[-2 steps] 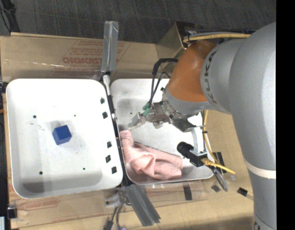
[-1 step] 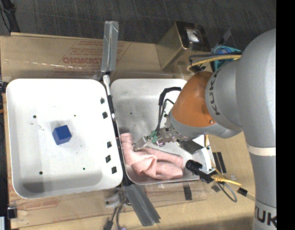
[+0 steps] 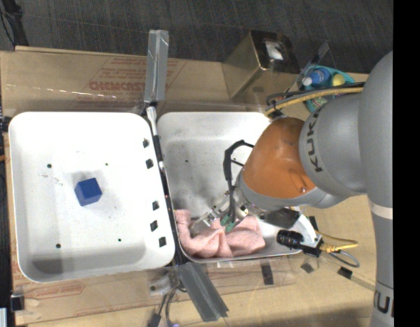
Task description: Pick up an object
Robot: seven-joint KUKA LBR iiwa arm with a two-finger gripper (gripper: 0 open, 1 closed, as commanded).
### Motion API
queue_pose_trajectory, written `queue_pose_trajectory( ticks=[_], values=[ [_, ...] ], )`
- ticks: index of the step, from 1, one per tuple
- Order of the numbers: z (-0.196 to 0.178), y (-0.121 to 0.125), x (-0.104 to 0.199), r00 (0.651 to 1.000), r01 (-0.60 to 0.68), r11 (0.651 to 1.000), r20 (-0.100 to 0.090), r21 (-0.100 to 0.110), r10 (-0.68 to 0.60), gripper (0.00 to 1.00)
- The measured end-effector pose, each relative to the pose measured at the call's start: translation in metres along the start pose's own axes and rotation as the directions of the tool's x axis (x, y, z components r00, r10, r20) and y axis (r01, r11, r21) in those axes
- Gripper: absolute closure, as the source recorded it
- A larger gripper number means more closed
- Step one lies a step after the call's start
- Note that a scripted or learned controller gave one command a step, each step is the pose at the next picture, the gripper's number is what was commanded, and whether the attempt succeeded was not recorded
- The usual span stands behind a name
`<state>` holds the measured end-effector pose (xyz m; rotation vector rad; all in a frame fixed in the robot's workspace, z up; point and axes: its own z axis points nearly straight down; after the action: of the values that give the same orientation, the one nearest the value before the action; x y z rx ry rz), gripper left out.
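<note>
The grey KUKA arm with its orange band [image 3: 281,159] reached over the right-hand shallow white plastic bin [image 3: 196,148], smooth and glossy. The left-hand white bin [image 3: 33,182] held a small blue cube [image 3: 88,191], hard-edged and rigid. In the right bin's near corner lay a crumpled pink cloth [image 3: 210,240], soft, fuzzy and heaped in folds; it looked light and limp, likely to drape and stretch, so a raised fold seemed the best purchase. The two-finger gripper [image 3: 222,220] sat down at the cloth's top edge; whether it was clamped or released could not be told.
</note>
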<state>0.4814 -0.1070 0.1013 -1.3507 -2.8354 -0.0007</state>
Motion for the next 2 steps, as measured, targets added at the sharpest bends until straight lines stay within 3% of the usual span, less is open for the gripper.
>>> queue_pose_trajectory(
  ticks=[1, 2],
  values=[
    [0.008, 0.018, -0.010, 0.968, -0.250, 0.968, 0.002, -0.001, 0.250, 0.00],
    [-0.002, 0.019, -0.010, 0.969, -0.246, 0.969, 0.001, -0.001, 0.246, 1.00]
  ],
)
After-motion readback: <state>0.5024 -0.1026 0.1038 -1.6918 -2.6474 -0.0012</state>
